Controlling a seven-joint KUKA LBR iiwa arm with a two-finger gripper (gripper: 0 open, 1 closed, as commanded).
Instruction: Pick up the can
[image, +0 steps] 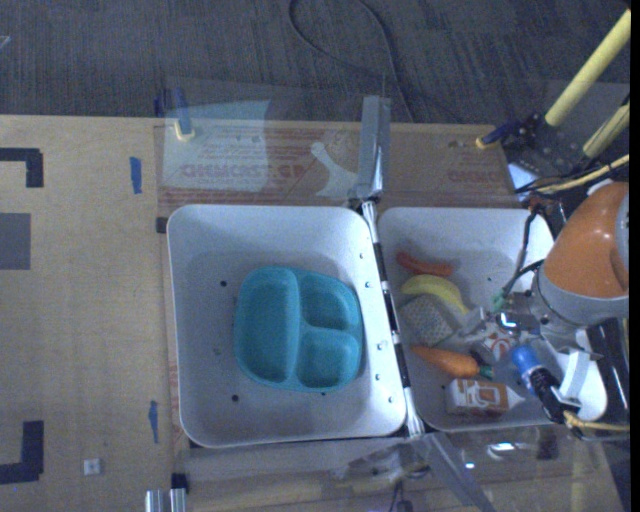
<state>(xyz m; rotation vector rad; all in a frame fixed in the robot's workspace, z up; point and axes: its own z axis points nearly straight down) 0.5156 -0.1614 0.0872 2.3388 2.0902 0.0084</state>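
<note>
A grey, speckled can (430, 318) lies on its side near the middle of the right bin (460, 228), just below a banana (435, 290). A small red-and-white thing (495, 347), perhaps another can, sits to its right, partly under the gripper. My gripper (497, 322) hangs low over the bin's right half, between these two, below the orange-banded wrist (600, 250). The wrist hides most of the gripper, and nothing can be seen held in it.
The right bin also holds a red sausage (425, 265) at the back, a carrot (450, 360) and a small carton (478, 397) at the front. A teal divided tray (298, 328) lies in the left bin (200, 300).
</note>
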